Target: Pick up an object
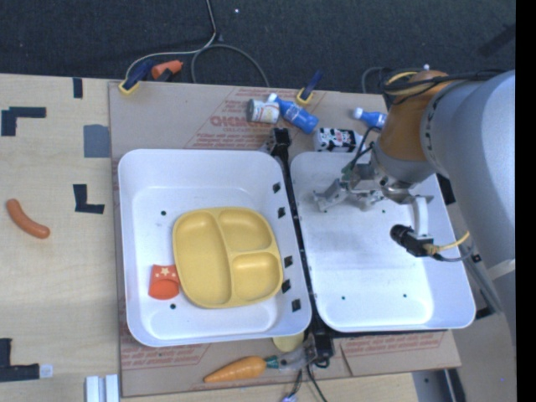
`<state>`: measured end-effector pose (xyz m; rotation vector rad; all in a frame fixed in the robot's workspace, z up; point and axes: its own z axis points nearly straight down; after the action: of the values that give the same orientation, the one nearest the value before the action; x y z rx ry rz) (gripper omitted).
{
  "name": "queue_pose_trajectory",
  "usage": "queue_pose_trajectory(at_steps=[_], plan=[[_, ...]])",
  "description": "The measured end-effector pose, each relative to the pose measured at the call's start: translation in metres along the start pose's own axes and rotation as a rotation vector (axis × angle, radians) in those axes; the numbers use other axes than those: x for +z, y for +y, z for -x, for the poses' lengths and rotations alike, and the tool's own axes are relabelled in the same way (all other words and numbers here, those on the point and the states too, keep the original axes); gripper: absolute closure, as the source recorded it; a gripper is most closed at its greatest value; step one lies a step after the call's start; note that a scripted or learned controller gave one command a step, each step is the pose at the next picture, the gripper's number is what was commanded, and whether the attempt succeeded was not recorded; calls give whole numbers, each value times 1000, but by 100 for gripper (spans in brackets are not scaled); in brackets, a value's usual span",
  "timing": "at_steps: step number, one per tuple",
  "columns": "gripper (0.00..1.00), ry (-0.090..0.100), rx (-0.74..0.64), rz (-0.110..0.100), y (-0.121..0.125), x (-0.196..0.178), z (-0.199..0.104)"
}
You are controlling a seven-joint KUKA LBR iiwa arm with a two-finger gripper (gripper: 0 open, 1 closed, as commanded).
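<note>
We see two bins (134, 224) of smooth white plastic with a soft sheen, and a divided yellow plate (226, 254) of smooth matt plastic lying in the left one. They rest on a matt brown cardboard sheet (209, 124) over a pale wood-look bench (50, 266). The arm (469, 141) looks like smooth grey painted metal with a glossy orange band (406, 124).

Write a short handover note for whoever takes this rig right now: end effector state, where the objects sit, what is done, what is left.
End effector: low over the right bin, near its upper left corner; nothing seen between its fingers, open or shut unclear.
Left bin: yellow divided plate with an orange block beside it.
Outside the bins: carrot at the front edge, sausage far left, blue bottle behind the bins.
Done: no pick visible.
Left: grasp and lift an object.
</note>
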<state>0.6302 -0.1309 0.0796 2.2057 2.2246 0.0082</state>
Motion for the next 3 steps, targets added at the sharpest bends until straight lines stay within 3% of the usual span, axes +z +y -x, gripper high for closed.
queue_pose_trajectory(at_steps=[1,2,3], plan=[[0,2,4,-6,41,-5,-33],[100,0,5,-7,39,-16,-31],[100,-4,11,3,41,-139,21]])
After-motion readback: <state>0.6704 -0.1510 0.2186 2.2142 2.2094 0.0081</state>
